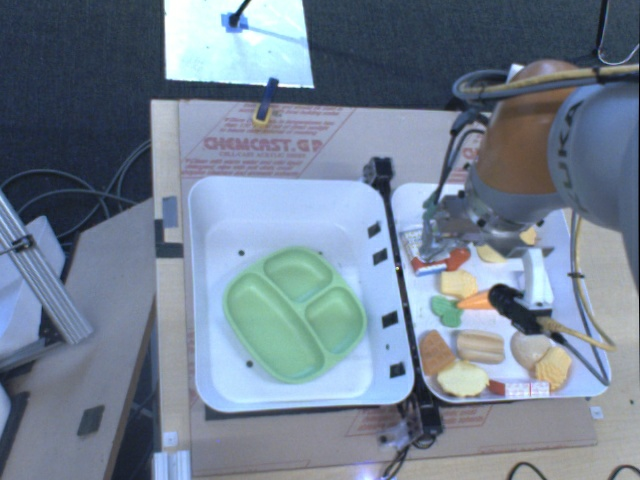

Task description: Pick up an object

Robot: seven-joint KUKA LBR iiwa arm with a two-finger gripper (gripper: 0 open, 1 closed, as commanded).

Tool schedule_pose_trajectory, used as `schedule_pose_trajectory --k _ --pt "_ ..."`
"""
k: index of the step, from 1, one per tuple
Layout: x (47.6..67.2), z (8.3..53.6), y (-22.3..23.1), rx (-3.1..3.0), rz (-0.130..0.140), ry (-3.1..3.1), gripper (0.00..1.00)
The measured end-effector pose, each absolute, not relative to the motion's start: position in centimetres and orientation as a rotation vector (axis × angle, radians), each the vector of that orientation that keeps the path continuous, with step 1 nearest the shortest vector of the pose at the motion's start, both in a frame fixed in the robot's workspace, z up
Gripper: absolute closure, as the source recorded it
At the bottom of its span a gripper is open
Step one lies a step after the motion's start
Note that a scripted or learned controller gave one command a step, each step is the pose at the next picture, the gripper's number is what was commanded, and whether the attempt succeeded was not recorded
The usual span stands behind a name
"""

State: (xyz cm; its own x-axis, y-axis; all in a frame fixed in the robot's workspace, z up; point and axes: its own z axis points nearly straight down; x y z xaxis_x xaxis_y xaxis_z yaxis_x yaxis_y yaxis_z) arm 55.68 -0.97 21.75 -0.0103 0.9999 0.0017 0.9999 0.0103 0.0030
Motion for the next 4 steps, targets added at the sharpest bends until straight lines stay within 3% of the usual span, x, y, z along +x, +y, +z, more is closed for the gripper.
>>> schedule_pose_trajectory --k 1,2,3,4 --pt "59.2 23.4 3.1 2.209 0.008 2.229 1.0" --pt "59.2 22.7 3.4 2.215 0.001 2.226 1.0" --pt "60.9 23.0 4.0 2.214 0.004 2.226 1.0" --pt "60.0 21.4 4.0 2.219 0.001 2.223 1.0"
